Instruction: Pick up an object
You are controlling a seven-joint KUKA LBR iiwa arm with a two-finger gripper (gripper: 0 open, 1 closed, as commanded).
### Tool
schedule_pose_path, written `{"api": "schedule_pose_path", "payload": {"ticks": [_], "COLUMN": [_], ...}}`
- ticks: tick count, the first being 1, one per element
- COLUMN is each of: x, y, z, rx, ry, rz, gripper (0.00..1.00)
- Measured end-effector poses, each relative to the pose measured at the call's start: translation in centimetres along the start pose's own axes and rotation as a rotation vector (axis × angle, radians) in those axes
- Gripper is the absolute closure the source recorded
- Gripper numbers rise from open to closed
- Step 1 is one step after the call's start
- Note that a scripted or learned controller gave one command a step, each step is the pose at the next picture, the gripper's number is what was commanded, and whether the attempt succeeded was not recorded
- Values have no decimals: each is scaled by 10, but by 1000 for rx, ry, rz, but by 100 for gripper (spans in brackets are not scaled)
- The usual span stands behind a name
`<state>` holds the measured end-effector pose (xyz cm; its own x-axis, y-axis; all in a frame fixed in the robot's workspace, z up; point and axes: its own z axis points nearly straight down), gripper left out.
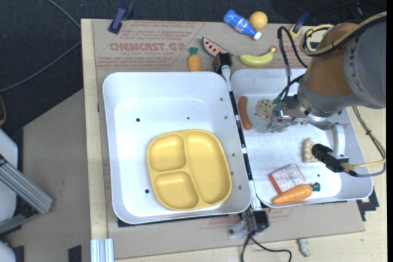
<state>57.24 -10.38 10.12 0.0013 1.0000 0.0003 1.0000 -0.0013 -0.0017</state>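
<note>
1. i see the arm point(344, 70) coming in from 3 o'clock, its gripper point(281, 119) low over the right bin point(270, 80), near that bin's upper left part.
2. i cannot tell how the gripper is set; nothing reads as held from this angle.
3. just at 10 o'clock of the gripper lies a round cookie point(264, 108), close by, contact unclear.
4. a sausage point(244, 113) lies at 9 o'clock of the cookie, along the bin's left wall.
5. toward 5 o'clock of the gripper: a small pale piece point(307, 149), partly behind a black fitting on the arm.
6. at the bin's 6 o'clock edge: a red-and-white packet point(287, 177), a carrot point(295, 194) touching just below it.
7. left bin point(123, 101) bears a yellow divided plate point(188, 167).
8. on the bench beyond the bins, 12 o'clock side: banana point(257, 58), blue bottle point(241, 24), orange ball point(258, 19), watermelon slice point(212, 46), small carrot toy point(194, 61).
</note>
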Motion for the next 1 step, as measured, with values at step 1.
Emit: {"api": "schedule_pose_path", "payload": {"ticks": [1], "x": [-47], "y": [-5], "z": [-62], "rx": [-4], "ry": [-2], "rz": [1], "gripper": [100]}}
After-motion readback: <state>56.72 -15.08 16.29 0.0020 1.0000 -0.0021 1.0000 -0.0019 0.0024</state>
